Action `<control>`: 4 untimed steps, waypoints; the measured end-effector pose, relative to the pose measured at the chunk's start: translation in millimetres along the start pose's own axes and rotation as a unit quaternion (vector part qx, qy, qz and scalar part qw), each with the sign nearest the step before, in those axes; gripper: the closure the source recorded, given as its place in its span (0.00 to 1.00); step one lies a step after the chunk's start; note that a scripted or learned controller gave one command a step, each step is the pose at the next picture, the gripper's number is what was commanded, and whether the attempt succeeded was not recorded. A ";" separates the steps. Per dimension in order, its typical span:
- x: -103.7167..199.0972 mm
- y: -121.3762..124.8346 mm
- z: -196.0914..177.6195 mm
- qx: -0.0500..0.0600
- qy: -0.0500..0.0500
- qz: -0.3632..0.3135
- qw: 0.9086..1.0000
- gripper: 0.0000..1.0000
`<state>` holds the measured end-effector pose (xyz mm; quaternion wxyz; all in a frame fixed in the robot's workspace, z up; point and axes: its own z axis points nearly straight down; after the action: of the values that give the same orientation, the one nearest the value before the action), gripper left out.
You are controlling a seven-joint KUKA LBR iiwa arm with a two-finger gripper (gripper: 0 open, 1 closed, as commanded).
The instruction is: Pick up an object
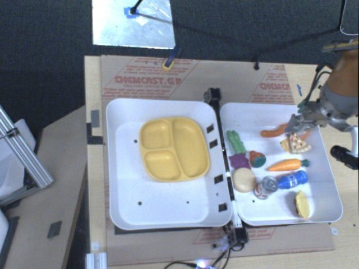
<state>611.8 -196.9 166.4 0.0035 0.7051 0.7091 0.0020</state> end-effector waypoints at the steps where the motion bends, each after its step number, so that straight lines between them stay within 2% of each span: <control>1: -0.5 2.4 -54.9 0.000 0.000 0.000 1.000 1.00; 3: 106.2 -14.0 -41.8 0.004 0.002 -0.002 1.000 1.00; 4: 150.4 -16.6 -51.2 0.003 0.002 -0.002 1.000 1.00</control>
<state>593.9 -46.5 217.1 -0.0003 0.7039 0.7103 0.0010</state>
